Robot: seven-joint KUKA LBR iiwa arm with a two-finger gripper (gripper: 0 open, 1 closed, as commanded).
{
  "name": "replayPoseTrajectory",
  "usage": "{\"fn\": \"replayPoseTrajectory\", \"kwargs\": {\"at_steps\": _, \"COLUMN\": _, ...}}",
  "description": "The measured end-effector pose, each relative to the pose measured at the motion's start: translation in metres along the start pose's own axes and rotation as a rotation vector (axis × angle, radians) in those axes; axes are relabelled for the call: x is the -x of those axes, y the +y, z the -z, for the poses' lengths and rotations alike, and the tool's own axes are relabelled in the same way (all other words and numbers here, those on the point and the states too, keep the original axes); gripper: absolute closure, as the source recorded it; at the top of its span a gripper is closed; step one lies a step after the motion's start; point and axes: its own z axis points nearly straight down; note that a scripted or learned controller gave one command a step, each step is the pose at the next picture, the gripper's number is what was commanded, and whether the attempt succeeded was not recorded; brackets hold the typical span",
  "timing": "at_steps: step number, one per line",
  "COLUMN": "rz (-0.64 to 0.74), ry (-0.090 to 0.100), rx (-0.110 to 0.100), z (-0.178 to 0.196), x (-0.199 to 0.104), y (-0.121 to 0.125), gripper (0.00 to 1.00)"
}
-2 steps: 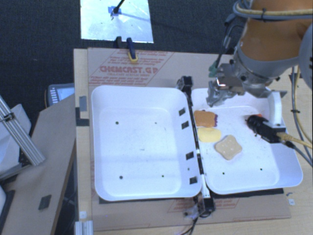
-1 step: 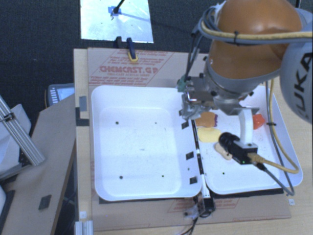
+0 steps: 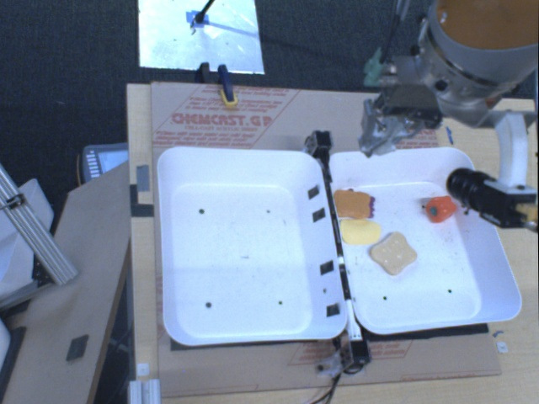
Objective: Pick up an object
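The right bin [image 3: 472, 301] holds a beige toast-shaped piece [image 3: 393, 253], a pale yellow flat piece [image 3: 360, 231], an orange-brown piece with a purple edge [image 3: 354, 204] and a small red-orange object [image 3: 438, 209]. My gripper [image 3: 381, 138] hangs above the far left corner of the right bin, up and behind the orange-brown piece. Nothing shows between its fingers.
The left bin [image 3: 181, 225] lies beside the right one, joined by black clips along the middle. A black cylindrical part [image 3: 476, 194] of the arm reaches over the right bin's right side near the red-orange object. A shiny plate [image 3: 200, 23] lies beyond the bench.
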Motion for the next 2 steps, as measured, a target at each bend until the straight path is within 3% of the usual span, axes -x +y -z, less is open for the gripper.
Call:
{"fn": "replayPoseTrajectory", "kwargs": {"at_steps": 1, "rz": 0.004, "ry": -0.008, "rx": -0.029, "z": -0.149, "x": -0.038, "y": -0.001, "gripper": 1.00}}
{"fn": "replayPoseTrajectory", "kwargs": {"at_steps": 2, "rz": 0.001, "ry": 0.002, "rx": 0.003, "z": 0.022, "x": -0.031, "y": 0.014, "gripper": 1.00}}
